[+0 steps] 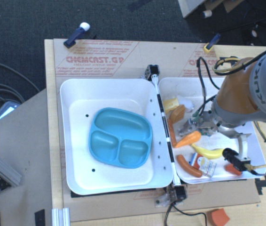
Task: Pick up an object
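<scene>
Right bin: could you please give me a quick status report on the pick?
Gripper low in right bin, over the toy food. Carrot, banana, sausage lying loose, nothing lifted. Blue tray in left bin.

Red print reading "CHEMCAST GP" runs across the protective sheet (100, 55) covering the bench top behind the left bin, with smaller red lines under it too fine to read. The same red print repeats on the sheet behind the right bin (191, 62), cut off by cables so only fragments show. On the arm's grey casing (260, 88) part of the large letters "KU" can be read.
</scene>
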Available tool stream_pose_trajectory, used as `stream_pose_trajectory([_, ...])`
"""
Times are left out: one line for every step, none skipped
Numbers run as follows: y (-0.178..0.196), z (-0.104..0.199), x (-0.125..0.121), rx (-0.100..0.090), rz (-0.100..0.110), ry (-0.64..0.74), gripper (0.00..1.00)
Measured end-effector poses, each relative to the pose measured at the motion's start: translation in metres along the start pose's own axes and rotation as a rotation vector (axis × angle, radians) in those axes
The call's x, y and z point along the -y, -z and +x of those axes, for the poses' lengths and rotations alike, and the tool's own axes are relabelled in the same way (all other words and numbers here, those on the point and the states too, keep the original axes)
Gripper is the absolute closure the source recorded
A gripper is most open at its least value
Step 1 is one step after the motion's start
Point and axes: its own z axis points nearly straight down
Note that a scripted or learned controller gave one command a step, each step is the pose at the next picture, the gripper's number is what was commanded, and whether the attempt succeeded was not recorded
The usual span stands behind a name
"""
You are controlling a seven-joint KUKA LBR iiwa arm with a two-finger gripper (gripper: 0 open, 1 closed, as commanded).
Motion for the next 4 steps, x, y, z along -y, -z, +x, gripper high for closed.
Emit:
stream_pose_trajectory([0.007, 0.001, 0.001, -0.002, 0.005, 0.000, 1.00])
stream_pose_trajectory([0.007, 0.001, 0.001, -0.002, 0.006, 0.000, 0.00])
stream_pose_trajectory([-0.004, 0.009, 0.055, -0.004, 0.012, 0.000, 0.00])
stream_pose_trajectory([0.007, 0.010, 0.052, -0.003, 0.001, -0.001, 1.00])
